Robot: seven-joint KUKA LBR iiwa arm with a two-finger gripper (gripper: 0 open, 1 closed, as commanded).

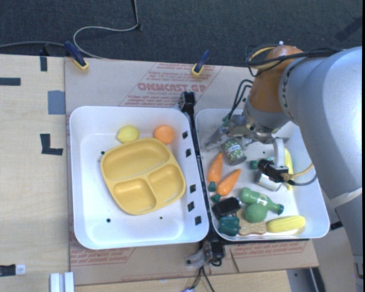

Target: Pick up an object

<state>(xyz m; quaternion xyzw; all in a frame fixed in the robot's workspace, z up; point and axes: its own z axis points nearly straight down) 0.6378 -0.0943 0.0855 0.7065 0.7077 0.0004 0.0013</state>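
Camera view has the gripper (pixel 231 140) low in the right bin (pixel 319 215), fingers seemingly pinching a green can (pixel 234 151) beside two carrots (pixel 222 175), so next comes a straight lift.

Both white bins (pixel 85 181) look like smooth, slightly glossy plastic, as does the yellow divided tray (pixel 143 175), while the sheet beneath them (pixel 109 87) is matt brown printed cardboard and the arm's shell (pixel 328 102) a smooth grey satin.
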